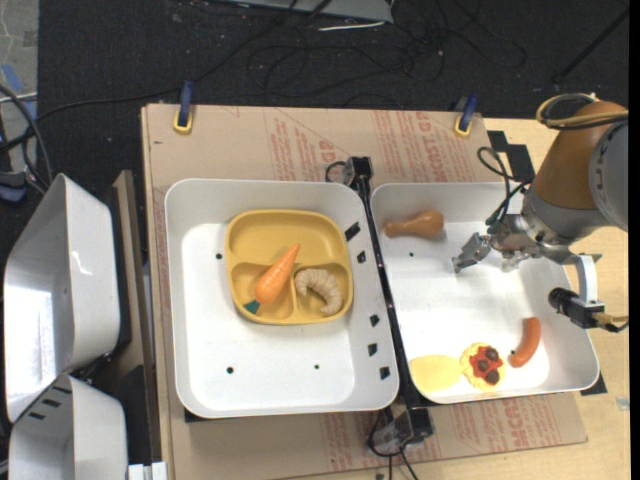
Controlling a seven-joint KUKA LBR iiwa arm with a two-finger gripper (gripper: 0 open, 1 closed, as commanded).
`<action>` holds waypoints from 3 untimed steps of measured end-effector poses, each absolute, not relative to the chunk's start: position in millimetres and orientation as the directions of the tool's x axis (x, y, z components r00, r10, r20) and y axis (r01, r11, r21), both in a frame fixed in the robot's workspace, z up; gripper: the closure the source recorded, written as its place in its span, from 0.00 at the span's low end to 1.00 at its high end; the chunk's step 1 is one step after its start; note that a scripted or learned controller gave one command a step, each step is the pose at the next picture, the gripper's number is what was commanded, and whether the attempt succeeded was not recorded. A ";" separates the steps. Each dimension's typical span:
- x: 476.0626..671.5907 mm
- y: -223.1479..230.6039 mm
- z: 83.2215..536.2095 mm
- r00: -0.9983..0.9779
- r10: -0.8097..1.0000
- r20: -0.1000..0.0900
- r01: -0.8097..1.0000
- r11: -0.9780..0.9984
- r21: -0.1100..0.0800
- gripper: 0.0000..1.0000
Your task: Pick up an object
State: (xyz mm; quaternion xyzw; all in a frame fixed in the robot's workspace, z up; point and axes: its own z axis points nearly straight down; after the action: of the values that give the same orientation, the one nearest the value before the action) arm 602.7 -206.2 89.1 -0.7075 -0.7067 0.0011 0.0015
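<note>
One gripper (472,257), carried on the grey and orange arm (575,183) entering from the right of the frame, hangs over the upper middle of the right bin (420,298); whether it is parted or closed cannot be told at this size, and nothing is seen held in it. Nearest item: a tan drumstick-shaped toy (416,226), lying just to the upper left of the gripper, its long axis running roughly left to right across the frame with the thicker end toward the gripper. Judged the likeliest pick, since it lies a short way off along the gripper's own reach. Further items in the same bin, toward the lower right of the frame and well apart from the gripper: a red sausage (525,342), tilted close to upright in the frame; a small yellow piece topped with red and dark bits (483,364); a pale yellow flat disc (434,371) just beside it. Left bin (200,298), centre of the frame: a yellow divided plate (290,226) holding an orange carrot (277,274) and a pale curled shrimp-like piece (322,290), far from the gripper.
</note>
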 end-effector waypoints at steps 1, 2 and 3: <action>604.5 -206.5 103.1 0.001 1.000 -0.001 1.000 -0.001 0.002 1.00; 612.1 -208.0 165.6 -0.003 1.000 -0.003 1.000 0.003 0.007 1.00; 608.4 -208.8 228.7 -0.002 1.000 -0.003 1.000 0.002 0.007 1.00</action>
State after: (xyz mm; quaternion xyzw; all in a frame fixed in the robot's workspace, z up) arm 608.4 -208.8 228.7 -0.7062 -0.7080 -0.0014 -0.0032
